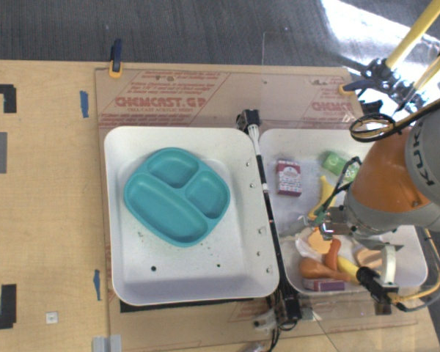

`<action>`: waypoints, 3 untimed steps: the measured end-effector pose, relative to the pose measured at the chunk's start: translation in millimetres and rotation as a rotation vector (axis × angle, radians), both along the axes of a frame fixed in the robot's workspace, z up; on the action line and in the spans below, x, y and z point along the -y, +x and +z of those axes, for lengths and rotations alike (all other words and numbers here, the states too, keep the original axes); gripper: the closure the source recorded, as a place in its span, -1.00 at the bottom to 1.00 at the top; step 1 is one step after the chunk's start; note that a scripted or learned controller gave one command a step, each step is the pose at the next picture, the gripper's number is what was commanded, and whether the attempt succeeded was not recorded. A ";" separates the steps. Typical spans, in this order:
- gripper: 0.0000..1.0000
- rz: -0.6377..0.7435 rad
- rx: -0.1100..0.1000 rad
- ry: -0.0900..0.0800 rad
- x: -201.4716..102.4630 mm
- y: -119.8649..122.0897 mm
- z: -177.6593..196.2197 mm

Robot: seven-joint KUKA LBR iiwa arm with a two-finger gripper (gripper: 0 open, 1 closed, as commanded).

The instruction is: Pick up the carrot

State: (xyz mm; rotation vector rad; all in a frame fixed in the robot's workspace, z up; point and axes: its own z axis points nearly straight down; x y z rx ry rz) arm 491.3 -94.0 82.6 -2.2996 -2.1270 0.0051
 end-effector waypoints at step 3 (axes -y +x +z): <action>1.00 -0.180 0.005 -0.002 7.1 -11.1 7.4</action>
